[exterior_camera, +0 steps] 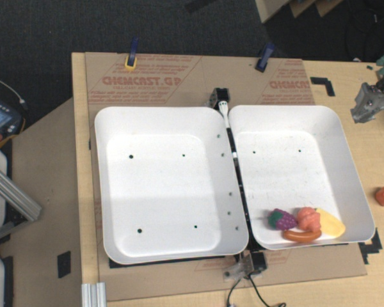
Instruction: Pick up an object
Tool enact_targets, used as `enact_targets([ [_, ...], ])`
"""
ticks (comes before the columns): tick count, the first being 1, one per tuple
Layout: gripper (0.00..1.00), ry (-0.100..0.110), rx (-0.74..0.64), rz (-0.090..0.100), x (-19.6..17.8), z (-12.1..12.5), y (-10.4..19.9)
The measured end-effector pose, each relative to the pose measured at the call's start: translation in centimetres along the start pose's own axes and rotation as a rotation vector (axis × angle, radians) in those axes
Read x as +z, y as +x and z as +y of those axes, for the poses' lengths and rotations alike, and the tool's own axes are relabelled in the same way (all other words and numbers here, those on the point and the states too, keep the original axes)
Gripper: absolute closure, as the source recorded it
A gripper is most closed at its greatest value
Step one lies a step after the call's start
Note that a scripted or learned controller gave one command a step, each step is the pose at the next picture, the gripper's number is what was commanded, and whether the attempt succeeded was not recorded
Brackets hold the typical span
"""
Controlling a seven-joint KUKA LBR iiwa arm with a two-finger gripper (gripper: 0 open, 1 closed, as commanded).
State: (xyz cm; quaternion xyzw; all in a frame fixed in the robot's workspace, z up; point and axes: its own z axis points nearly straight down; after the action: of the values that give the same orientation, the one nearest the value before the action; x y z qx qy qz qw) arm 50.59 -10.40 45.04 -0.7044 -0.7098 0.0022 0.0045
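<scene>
Several toy foods lie bunched in the near right corner of the right bin (288, 139): a purple bunch of grapes (282, 219), a red-orange piece (309, 218), a yellow piece (333, 225) and an orange-brown sausage shape (302, 236) in front of them. My gripper (370, 103) hangs at the far right, outside the right bin's far right corner and well away from the toys. Nothing shows in its grasp.
The left bin (160, 184) sits beside the right one, with a black hinge strip (233, 165) between them. A small orange object (383, 196) lies on the bench to the right of the right bin. Blue clamps (132, 51) hold the cardboard at the back.
</scene>
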Motion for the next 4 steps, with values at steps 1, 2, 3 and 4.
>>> enact_targets([
  [1,1.0,-0.002,0.0,-0.001,5.5,-1.1,6.5],
  [2,1.0,0.0,0.001,-0.001,12.5,2.1,12.6],
  [3,1.0,-0.001,0.003,-0.002,17.2,3.6,16.8],
  [4,1.0,-0.004,0.004,-0.002,18.9,4.4,20.5],
])
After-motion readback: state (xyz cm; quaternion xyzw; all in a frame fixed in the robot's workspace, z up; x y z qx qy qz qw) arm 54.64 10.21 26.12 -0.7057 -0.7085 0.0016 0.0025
